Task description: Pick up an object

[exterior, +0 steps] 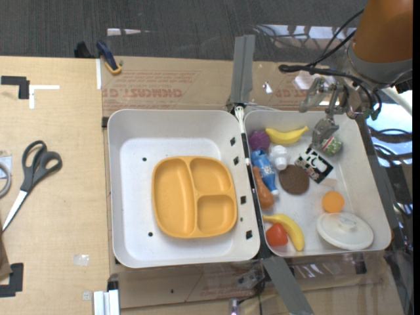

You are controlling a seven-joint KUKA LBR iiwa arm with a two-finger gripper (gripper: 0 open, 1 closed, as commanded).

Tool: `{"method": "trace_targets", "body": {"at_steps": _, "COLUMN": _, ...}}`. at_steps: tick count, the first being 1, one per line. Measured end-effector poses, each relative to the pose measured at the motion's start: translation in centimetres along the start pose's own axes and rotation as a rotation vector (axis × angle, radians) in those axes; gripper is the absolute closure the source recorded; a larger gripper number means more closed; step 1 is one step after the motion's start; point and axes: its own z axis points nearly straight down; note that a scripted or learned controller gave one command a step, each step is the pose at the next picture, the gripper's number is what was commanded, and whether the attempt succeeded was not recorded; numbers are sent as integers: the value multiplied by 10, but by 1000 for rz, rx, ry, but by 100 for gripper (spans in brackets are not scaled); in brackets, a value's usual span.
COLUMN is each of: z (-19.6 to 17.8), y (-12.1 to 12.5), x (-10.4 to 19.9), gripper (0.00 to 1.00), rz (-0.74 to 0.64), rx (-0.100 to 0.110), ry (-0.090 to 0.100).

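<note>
Listing contents, with places given relative to the yellow divided tray:

Yellow divided tray: three compartments, lying flat in the middle of the left bin.

Left bin: white, shallow, holding the tray alone among loose goods.

Right bin: white, shallow, touching the left bin along the tray's right side; holds all the small goods.

Arm: grey with an orange band, entering at upper right of the tray, above the far right corner of the right bin.

Gripper: hanging over the right bin's far half, right of and beyond the tray; finger state cannot be told, as metal and cables blur together.

Green-and-grey object: just beside the gripper tip; whether held cannot be told.

Yellow banana: far end of the right bin, right of the tray.

Purple object: just left of that banana, nearest the tray's far right corner.

Blue-and-white packet: along the bin wall beside the tray.

Brown disc: middle of the right bin.

Black-and-white block: touching the disc on its far right.

Orange ball: right of the disc.

White round lid: near right corner.

Second banana: near end, beside a red object.

Scissors: on the wooden bench, well left of the tray.
</note>
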Motion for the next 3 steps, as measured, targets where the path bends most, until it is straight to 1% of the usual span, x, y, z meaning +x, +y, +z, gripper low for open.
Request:
{"method": "trace_targets", "body": {"at_steps": 1, "z": 80, "y": -72, "x": -2, "gripper": 0, "rz": -100, "rx": 0, "ry": 0}}
{"method": "trace_targets", "body": {"at_steps": 2, "z": 144, "y": -79, "x": -21, "gripper": 0, "rz": -35, "rx": 5, "ry": -22}}
{"method": "trace_targets", "body": {"at_steps": 3, "z": 151, "y": -95, "x": -9, "gripper": 0, "rz": 80, "rx": 0, "ry": -26}}
